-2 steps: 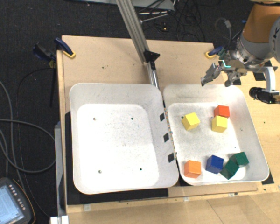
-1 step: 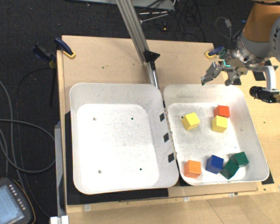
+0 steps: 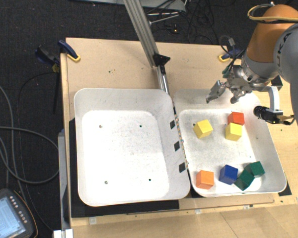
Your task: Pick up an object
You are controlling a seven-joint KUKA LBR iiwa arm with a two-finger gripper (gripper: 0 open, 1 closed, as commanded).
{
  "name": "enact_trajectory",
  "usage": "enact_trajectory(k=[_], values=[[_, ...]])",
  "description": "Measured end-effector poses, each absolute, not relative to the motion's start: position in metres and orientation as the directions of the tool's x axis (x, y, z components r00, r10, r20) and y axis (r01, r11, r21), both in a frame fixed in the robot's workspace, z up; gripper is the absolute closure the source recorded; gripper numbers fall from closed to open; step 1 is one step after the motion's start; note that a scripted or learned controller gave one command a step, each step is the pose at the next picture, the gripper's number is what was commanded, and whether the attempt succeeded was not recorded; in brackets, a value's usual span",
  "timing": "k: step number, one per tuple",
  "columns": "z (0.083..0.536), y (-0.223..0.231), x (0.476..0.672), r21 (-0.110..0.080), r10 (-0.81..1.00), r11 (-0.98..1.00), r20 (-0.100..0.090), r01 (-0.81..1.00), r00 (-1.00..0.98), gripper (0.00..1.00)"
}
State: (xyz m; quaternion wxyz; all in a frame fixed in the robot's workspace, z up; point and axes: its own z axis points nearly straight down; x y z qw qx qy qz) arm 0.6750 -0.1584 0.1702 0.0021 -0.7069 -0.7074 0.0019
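Note:
My gripper (image 3: 222,96) hangs open over the far rim of the right bin (image 3: 268,148), with nothing between its fingers. Below it in the bin lie a yellow block (image 3: 203,128), a second yellow block (image 3: 233,132) and a red-orange block (image 3: 236,118) touching that one's far side. Along the bin's near edge sit an orange block (image 3: 205,179), a blue block (image 3: 229,174) and two green blocks (image 3: 251,175) pressed together. The nearest blocks lie a short way in front of the gripper.
The left bin (image 3: 89,133) sits beside the right one on the wooden bench (image 3: 114,58). A slanted metal pole (image 3: 144,33) runs down to the gap between the bins. Clamps (image 3: 69,51) grip the bench's far corners.

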Motion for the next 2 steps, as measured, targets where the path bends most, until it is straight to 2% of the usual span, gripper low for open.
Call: enact_trajectory(k=[1, 2], values=[[0.117, -0.164, 0.666, -0.006, 1.000, -0.001, 0.000, 1.000, 0.001, 0.00], [0.094, -0.163, 0.666, -0.002, 1.000, 0.001, -0.001, 1.000, -0.001, 0.00]])
